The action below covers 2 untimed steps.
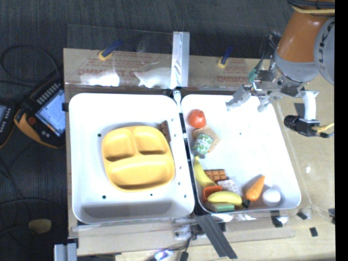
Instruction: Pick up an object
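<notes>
My gripper hangs over the far edge of the right bin, fingers spread open and nothing between them. Toy food lies along that bin's left and near sides: a red tomato, a green leafy piece, a banana, a brown waffle-like block, a yellow and red piece, an orange carrot and a white egg. The tomato is the nearest, well to the gripper's left and apart from it.
The left bin holds a yellow divided plate with a small brown piece at its far right corner. A ridge separates the bins. A handheld pendant lies off the bench at left.
</notes>
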Each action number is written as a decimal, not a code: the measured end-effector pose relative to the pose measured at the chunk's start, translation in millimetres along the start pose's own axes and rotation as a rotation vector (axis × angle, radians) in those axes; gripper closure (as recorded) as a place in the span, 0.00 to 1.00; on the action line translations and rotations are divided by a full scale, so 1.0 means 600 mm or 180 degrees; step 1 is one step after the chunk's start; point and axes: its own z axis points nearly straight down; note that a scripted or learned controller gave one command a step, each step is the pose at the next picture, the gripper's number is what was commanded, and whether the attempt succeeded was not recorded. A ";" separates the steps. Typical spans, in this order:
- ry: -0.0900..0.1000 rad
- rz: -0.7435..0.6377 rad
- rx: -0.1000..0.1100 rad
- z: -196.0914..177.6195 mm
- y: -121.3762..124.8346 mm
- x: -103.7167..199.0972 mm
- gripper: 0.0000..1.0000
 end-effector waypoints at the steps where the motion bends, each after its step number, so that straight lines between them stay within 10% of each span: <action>1: -0.0006 -0.0371 -0.0033 0.254 -0.007 0.039 0.00; 2: -0.0017 -0.0324 -0.0075 0.261 -0.048 0.044 0.00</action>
